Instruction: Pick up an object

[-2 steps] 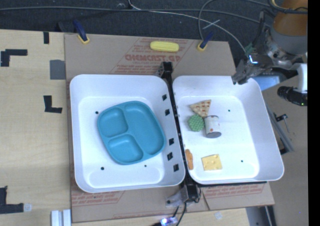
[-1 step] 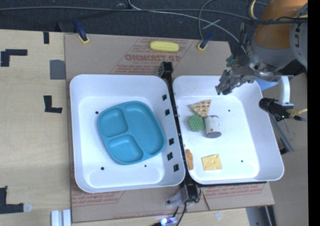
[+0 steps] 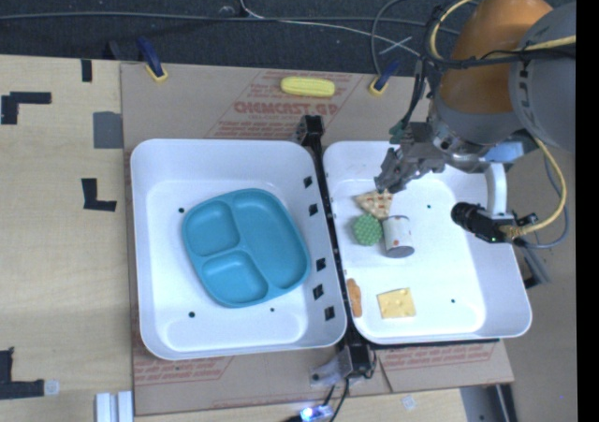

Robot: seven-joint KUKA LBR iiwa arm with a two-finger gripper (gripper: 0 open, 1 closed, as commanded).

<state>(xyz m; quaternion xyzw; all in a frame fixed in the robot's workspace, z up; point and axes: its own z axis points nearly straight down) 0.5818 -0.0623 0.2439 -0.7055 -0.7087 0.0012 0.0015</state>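
A rounded orange band (image 3: 496, 32) is seen on the grey arm (image 3: 552, 65), with a metallic grey wrist section below the band. Thin dark cables (image 3: 412, 22) are looped to the left of the orange band, and a yellowish cable (image 3: 559, 196) is curved below it. A small black cylindrical part (image 3: 473, 219) is mounted beneath the band, beside a white bracket (image 3: 496, 188).
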